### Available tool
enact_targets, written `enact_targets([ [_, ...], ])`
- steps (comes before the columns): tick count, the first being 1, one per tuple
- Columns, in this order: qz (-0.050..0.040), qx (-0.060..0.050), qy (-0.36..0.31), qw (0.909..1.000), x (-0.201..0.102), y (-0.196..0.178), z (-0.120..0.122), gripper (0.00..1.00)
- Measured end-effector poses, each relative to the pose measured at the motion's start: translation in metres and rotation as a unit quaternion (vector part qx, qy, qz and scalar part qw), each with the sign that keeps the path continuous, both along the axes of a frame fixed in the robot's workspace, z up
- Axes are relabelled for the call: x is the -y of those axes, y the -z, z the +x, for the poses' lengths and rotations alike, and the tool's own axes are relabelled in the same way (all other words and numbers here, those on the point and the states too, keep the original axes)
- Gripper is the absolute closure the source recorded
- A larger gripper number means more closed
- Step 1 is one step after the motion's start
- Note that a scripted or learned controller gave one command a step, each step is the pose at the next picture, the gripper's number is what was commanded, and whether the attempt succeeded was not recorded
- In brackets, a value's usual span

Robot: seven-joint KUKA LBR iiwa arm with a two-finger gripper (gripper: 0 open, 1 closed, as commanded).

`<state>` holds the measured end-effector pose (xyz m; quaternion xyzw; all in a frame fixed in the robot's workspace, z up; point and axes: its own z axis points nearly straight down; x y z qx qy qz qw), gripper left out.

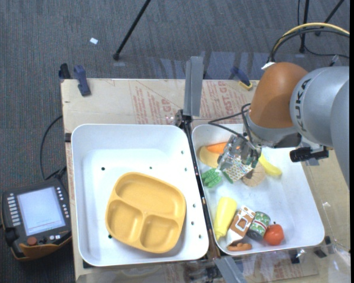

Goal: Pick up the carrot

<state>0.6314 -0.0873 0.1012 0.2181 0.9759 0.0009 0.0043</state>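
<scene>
Carrot (217,148): lying at the right bin's (301,205) far left, partly under the gripper
Gripper (238,161): low over the carrot's right end
Tray (145,212): yellow, in left bin (91,158)

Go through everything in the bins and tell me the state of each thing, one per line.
carrot: lying in right bin, partly hidden by gripper
yellow tray: flat in left bin, compartments bare
corn: lying flat
tomato: resting near right bin's front corner
banana: lying beside the gripper
</scene>
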Motion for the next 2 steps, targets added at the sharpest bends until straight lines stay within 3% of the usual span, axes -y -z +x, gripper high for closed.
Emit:
enact_targets([
  [1,0.0003,-0.001,0.000,1.0000,-0.001,0.001,0.000,0.00],
  [2,0.0025,-0.001,0.114,0.9935,0.026,0.007,0.004,0.00],
])
